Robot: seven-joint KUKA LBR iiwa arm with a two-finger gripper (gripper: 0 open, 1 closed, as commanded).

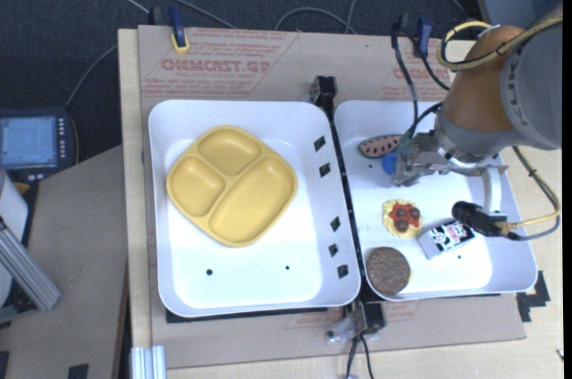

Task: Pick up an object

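The gripper (404,174) hung low in the right bin (509,279); whether its fingers were open or closed could not be told. A blue piece (389,164) lay touching it at nine o'clock, a small pizza (402,217) lay near at six.

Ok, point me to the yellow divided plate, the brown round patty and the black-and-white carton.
yellow divided plate (231,184): camera view, on the ridge where its compartments meet.
brown round patty (388,269): camera view, middle of its top face.
black-and-white carton (444,239): camera view, middle of its upper side.
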